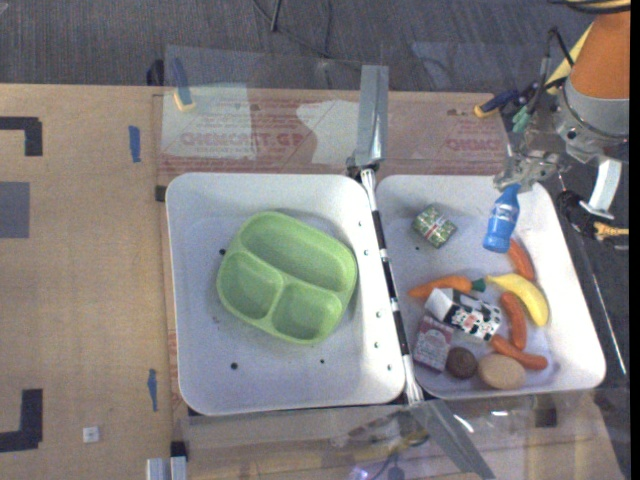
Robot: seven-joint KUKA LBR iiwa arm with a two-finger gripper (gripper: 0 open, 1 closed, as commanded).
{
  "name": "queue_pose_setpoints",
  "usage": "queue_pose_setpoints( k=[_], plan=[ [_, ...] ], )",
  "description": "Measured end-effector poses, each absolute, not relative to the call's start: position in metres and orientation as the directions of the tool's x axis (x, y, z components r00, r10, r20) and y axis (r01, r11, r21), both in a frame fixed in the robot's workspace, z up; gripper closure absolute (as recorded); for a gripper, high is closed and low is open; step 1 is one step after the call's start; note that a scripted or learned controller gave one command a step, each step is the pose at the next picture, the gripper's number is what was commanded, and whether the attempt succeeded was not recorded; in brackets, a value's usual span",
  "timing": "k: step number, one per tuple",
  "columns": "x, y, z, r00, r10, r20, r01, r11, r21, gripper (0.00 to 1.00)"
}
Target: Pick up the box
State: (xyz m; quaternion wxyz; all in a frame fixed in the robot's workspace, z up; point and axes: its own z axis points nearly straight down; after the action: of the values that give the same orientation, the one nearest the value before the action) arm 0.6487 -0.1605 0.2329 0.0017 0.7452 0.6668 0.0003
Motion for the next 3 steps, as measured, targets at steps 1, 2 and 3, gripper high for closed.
queue_pose_setpoints(
  k=[1, 2, 3],
  plan=[
    [0.581, -0.164, 0.259, 0.669, 0.743, -0.002, 0.743, -0.669, -0.003, 1.0],
    [0.582, -0.164, 0.269, 0.667, 0.745, -0.003, 0.745, -0.667, -0.004, 1.0],
    [0.558, -0.074, 0.247, 0.85, 0.527, -0.003, 0.527, -0.85, -0.005, 1.0]
  ],
)
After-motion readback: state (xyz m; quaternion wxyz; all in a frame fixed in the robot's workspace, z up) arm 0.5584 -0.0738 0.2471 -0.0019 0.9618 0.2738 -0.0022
